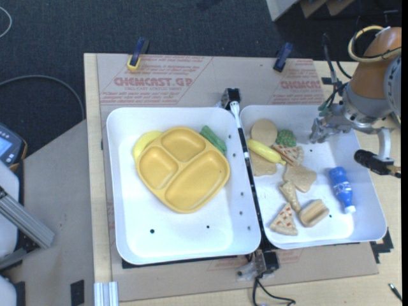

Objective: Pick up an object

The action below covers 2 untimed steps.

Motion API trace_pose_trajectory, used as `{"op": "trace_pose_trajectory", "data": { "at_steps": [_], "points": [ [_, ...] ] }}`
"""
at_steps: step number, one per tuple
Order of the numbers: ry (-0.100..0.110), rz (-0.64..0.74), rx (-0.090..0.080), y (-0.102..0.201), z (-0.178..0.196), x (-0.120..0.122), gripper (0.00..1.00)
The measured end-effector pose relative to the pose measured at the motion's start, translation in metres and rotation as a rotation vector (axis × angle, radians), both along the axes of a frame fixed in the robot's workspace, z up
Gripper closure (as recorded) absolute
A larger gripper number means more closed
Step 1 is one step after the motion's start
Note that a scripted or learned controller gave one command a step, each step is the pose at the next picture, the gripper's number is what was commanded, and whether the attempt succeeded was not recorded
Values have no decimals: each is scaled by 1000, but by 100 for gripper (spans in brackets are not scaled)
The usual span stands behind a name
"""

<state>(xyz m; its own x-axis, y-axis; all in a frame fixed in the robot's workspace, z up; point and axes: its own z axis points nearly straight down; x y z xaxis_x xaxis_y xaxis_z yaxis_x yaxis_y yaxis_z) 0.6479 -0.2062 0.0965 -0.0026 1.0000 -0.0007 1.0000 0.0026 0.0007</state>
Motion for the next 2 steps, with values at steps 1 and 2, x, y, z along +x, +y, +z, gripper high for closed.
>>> {"op": "trace_pose_trajectory", "data": {
  "at_steps": [1,2],
  "points": [
    [-8,-2,-3,-1,64,6,100],
    [-8,-3,-3,-4,116,-2,100]
  ]
}}
